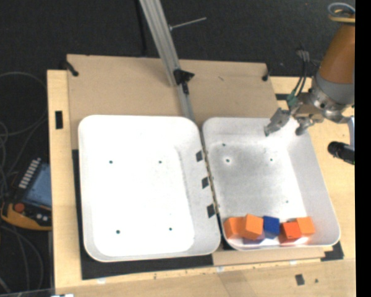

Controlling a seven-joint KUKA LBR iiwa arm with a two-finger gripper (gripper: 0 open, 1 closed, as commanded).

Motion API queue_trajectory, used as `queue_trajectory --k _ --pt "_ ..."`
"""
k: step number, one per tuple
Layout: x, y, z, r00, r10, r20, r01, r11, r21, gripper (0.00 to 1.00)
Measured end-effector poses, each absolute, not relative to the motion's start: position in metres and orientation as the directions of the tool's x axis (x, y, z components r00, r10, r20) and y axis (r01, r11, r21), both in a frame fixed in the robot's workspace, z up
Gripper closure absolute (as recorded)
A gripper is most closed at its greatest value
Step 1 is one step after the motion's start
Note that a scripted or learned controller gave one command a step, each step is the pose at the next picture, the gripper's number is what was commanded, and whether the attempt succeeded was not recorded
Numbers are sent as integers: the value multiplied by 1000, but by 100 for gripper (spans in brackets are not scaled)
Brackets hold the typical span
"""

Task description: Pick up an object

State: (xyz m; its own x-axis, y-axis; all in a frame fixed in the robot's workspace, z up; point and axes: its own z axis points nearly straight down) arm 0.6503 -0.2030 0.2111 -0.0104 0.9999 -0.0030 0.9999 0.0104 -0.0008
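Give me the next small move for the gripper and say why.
Probably bring the gripper toward the camera along the right bin, to hang above the blocks. It sits at the bin's far right corner with nothing between its spread fingers, while the orange and blue blocks lie in a row against the near wall.

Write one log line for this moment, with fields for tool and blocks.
tool: open, holds nothing, over right bin far corner | blocks: orange blocks and blue block along near wall | grasp: not yet
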Motion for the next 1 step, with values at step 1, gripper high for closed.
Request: queue_trajectory --k 1 --pt "555 -203 199 3 1000 -1 1000 -3 -4 0"
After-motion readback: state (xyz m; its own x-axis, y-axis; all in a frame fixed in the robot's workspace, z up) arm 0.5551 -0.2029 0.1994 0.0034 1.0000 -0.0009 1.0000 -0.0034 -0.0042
